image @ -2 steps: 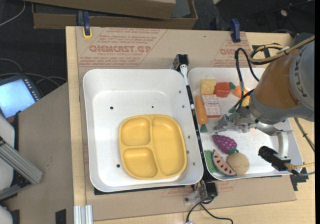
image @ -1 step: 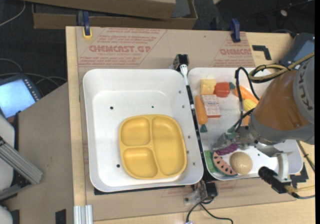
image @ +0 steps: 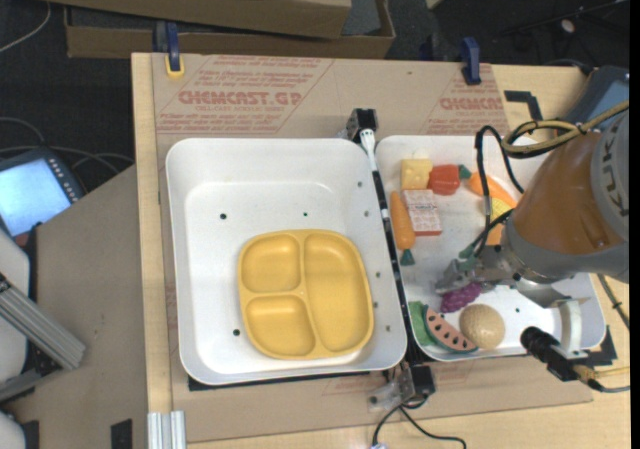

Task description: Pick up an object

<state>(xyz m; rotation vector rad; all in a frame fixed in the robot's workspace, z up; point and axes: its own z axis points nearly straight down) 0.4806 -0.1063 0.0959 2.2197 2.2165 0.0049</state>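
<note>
Several toys: being crowded in the right bin (image: 598, 329).
Grapes (image: 459, 296): judged light, bumpy; being approached mid-cluster.
Gripper (image: 468, 272): open or closed cannot be told.

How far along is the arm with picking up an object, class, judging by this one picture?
Done: the arm has reached into the right bin, with the tool low over the toy food. In hand: nothing visibly; the tool sits just above the purple grapes, beside the watermelon slice and the tan ball. Left: grasping and lifting. The yellow tray lies in the left bin.
</note>
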